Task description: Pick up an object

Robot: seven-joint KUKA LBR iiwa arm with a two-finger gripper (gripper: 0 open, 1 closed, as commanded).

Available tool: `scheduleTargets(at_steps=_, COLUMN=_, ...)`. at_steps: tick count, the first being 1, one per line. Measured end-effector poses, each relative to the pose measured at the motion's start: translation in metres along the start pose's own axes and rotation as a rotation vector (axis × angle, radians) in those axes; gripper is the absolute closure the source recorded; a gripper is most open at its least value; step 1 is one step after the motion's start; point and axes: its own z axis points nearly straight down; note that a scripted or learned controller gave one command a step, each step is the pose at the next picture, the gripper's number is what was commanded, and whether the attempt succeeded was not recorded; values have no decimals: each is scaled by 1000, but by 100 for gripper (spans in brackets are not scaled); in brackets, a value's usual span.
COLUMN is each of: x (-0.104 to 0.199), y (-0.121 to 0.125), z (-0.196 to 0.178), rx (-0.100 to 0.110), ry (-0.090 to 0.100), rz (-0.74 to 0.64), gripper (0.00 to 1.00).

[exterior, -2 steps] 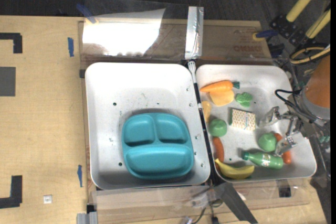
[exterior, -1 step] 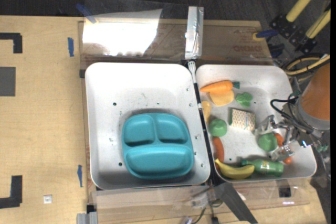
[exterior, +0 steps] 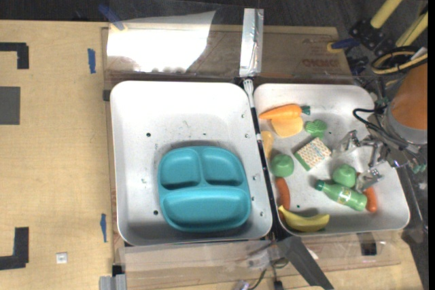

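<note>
Two bins; gripper near crowded right bin's edge.

Your bench carried two white bins.
You had the left bin and right bin side by side, touching.

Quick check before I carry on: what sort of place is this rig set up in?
Most likely a robotics lab test bench, not a kitchen. Two shallow white bins sit on a plywood bench marked with blue tape. One holds a teal divided plate, the other toy food such as a plastic banana.
</note>
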Motion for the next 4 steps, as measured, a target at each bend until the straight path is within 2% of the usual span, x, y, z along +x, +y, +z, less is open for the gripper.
scheduleTargets(at_steps=1, x=28, y=11, z=-1, rx=-1, ry=1, rz=54, gripper=0)
scheduleTargets(at_steps=2, x=46, y=54, z=-2, rx=-1, ry=1, rz=26, gripper=0)
scheduleTargets(at_steps=3, x=42, y=54, z=-14, rx=5, ry=-10, rz=25, gripper=100)
scheduleTargets(at_steps=4, x=42, y=54, z=-13, rx=4, ry=-9, rz=25, gripper=0)
